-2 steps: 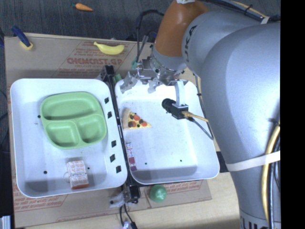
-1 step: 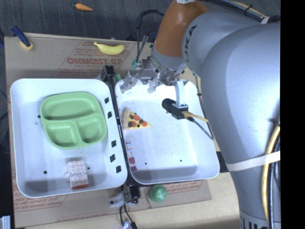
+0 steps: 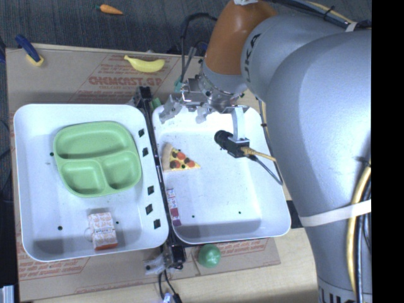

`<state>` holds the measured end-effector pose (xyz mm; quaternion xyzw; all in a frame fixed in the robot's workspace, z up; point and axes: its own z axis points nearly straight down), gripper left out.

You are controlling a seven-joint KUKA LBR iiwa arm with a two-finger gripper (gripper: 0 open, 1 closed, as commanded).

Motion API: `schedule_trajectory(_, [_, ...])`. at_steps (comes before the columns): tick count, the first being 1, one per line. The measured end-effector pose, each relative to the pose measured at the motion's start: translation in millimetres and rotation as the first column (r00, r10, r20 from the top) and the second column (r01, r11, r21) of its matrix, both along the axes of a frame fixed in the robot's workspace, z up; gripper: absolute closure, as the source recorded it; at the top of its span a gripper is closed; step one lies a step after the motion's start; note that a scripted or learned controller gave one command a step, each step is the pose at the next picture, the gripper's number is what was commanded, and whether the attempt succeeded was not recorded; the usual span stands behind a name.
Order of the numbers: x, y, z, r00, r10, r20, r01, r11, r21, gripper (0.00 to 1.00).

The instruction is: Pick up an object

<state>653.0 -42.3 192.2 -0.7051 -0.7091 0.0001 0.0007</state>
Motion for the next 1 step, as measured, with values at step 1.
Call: schedule_trajectory(1, [0.0,0.0,0.0,1.0,0.0,0.0,0.0,1.0,0.0,0.0])
